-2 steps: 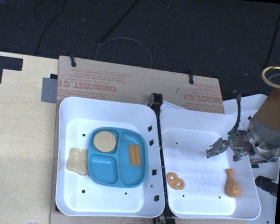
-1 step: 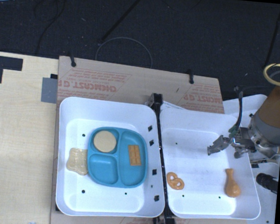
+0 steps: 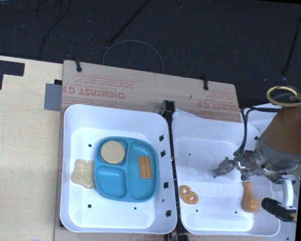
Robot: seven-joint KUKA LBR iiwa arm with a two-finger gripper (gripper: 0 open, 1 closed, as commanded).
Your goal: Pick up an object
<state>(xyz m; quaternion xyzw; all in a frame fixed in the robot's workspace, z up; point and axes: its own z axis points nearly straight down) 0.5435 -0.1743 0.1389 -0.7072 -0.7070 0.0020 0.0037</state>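
Quick tally on the counter: two bins, five items

Two white bins; one blue tray, one round cracker, one rectangular cracker, one pale toast piece, one pretzel, one drumstick.

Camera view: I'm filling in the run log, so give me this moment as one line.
tool over right bin | pretzel and drumstick lying loose | blue tray in left bin | nothing picked yet
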